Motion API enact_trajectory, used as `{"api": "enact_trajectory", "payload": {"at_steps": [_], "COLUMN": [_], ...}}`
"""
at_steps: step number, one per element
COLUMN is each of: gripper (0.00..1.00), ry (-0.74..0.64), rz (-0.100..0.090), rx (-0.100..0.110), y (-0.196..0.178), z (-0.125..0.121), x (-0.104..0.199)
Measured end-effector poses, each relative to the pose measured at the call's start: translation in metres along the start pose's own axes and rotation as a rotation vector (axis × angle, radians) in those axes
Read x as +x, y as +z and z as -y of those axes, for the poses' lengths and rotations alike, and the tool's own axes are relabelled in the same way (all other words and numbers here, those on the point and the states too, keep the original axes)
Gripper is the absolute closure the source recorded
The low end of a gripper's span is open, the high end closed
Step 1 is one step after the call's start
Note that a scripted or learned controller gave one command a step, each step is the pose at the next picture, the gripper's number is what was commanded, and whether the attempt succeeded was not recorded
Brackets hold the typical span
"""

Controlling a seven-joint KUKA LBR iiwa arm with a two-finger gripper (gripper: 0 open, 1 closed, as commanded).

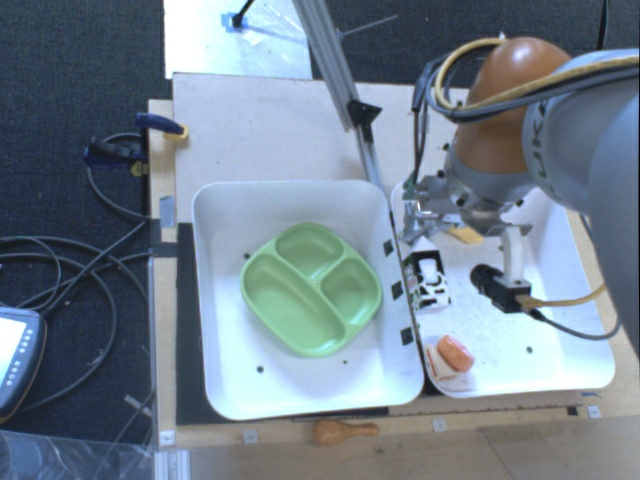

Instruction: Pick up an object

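1. Gripper (pixel 432 280) hanging low in the right bin (pixel 585 268), just beside the wall shared with the left bin (pixel 215 298) — black-and-white fingertip assembly facing the camera.
2. Finger spacing not being made out from this angle; cannot tell whether anything is sitting between them.
3. Orange object (pixel 455 352) lying near the right bin's front corner, close below the gripper but apart from it — resting on a pale scrap or card, identity unclear.
4. Small yellowish item (pixel 466 235) showing just under the wrist, partly covered by the arm.
5. Green divided plate (pixel 312 288) sitting in the left bin, well apart from the tool.
6. Judging progress: nothing visibly lifting, pick appearing not yet done; closing and raising remaining.
7. Much of the right bin's rear being hidden under the arm.
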State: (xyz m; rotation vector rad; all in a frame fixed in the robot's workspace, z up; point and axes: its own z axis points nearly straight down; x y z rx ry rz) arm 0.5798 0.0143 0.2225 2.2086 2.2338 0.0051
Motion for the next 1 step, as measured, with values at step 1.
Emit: {"api": "enact_trajectory", "payload": {"at_steps": [1], "gripper": [1.00], "ry": [0.001], "rz": [0.000], "rx": [0.000], "y": [0.0082], "z": [-0.0274], "x": [0.0469]}}
